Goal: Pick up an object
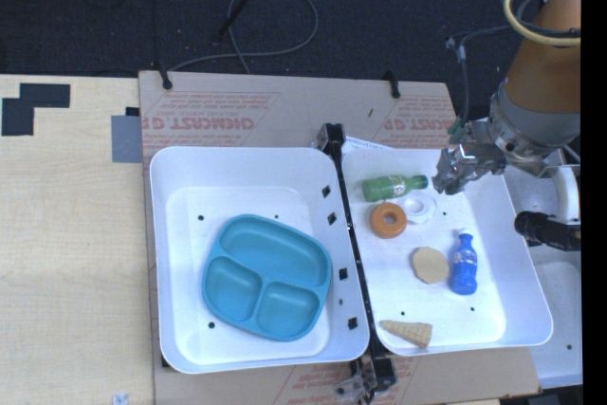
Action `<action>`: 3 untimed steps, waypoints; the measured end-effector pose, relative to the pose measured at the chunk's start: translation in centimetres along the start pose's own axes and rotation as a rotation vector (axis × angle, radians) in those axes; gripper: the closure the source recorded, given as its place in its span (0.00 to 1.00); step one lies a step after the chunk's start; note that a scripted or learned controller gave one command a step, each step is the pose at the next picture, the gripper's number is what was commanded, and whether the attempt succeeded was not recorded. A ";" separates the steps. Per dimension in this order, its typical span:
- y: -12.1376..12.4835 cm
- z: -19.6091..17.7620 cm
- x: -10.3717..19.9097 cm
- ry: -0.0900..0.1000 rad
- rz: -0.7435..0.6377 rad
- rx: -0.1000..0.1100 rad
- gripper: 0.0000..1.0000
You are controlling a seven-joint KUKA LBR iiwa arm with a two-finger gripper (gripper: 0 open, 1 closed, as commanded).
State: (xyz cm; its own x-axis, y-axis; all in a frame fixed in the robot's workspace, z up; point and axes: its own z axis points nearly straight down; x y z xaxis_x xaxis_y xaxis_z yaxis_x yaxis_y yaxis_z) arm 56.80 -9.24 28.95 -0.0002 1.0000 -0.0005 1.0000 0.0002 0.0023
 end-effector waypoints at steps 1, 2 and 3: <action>-0.6 0.1 4.6 0.002 -0.003 0.006 1.00; -0.6 1.1 10.6 0.002 -0.005 0.007 1.00; -1.6 2.9 14.8 0.001 -0.003 0.008 1.00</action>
State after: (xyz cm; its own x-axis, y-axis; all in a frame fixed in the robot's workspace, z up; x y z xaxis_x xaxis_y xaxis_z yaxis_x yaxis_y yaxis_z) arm 55.16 5.57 26.02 -0.0035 1.0000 0.0009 1.0000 0.0035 -0.0057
